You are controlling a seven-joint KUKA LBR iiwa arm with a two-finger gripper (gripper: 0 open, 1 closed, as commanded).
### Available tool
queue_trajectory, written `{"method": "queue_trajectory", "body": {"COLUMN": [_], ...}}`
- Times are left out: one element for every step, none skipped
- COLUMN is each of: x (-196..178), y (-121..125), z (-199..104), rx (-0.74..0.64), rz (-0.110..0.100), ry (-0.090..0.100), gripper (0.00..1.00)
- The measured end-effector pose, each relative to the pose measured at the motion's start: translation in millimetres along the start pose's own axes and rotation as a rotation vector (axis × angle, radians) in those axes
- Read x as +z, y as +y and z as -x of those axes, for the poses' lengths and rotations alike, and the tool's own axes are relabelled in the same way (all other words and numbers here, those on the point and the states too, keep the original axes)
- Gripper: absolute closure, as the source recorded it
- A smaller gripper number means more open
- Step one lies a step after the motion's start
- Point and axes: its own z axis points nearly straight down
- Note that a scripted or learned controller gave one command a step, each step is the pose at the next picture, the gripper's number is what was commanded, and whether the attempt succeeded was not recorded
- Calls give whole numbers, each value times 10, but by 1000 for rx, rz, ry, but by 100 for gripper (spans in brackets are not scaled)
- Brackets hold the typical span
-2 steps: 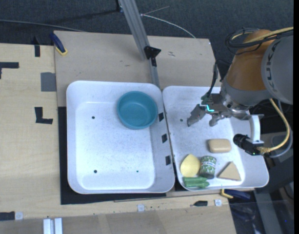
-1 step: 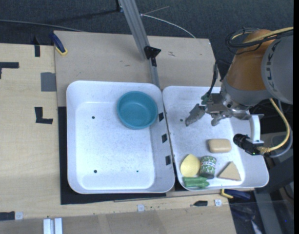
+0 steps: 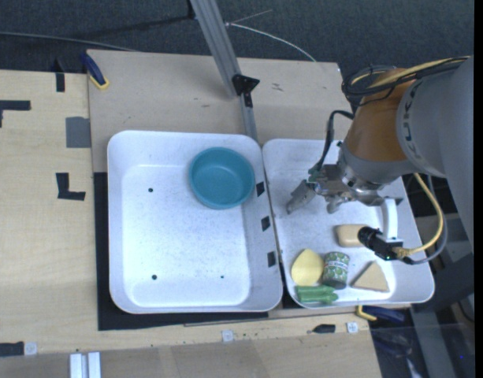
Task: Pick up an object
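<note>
Above the right bin (image 3: 288,172), well apart from its objects, hangs the pincer (image 3: 318,199), spread and gripping nothing.

A pale wooden counter (image 3: 36,235) fills most of the view, marked with short strips of black tape (image 3: 65,187) toward nine o'clock and a grey square patch (image 3: 78,131) just above them. A lighter tan board (image 3: 162,85) lies on it, with a black mat (image 3: 101,242) showing along its nine o'clock edge. At twelve o'clock lies dark blue-grey carpeted floor (image 3: 107,6), crossed by a thin pale cable (image 3: 280,34). A slanted grey metal pole (image 3: 217,42) runs down from twelve o'clock toward the centre. Light is even and soft.
</note>
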Motion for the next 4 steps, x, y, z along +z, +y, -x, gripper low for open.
{"method": "queue_trajectory", "body": {"x": [533,404,-61,-484], "y": [-3,2,-10,8], "z": [-6,-5,78,93], "rx": [1,0,2,1], "rz": [5,6,9,9], "ry": [-1,-2,-1,0], "gripper": [0,100,100,100]}}
